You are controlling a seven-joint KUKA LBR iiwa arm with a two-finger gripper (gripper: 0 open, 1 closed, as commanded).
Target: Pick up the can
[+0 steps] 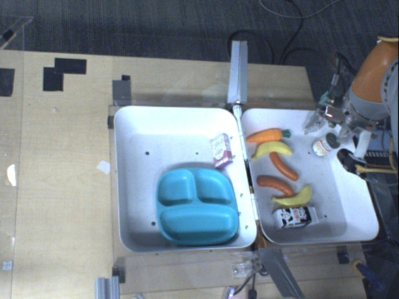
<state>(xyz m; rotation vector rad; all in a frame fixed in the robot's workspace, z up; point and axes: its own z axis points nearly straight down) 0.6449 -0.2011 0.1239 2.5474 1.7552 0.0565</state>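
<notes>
Nearest the camera, at about five o'clock in the right bin (368, 229), lies the can (293, 217), tipped on its side, black and white in its markings, close to the bin's near wall. Nothing touches it from above. Just past it, towards twelve o'clock, a yellow banana (294, 197) curves over the can's far side, seemingly in contact with it or just beside it. Beyond that sits a reddish sausage (275, 182), and a second sausage (284, 165) lies slantwise a little farther on. Farther still a second banana (272, 149) rests just under an orange carrot (266, 135) with a green tip, up near the bin's eleven o'clock corner.

In the left bin (134, 167), a blue divided tray (196, 207) fills the near half around six o'clock. A small pink and white carton (221, 150) stands beyond it at about two o'clock, close against the wall shared with the right bin.

The gripper (333, 129) hangs at the right bin's two o'clock edge, well apart from the can, with the arm's orange band (374, 73) above it. A small round white thing (321, 147) shows just beneath it; I cannot make out what it is. Whether the jaws stand open or closed I cannot tell from here.
</notes>
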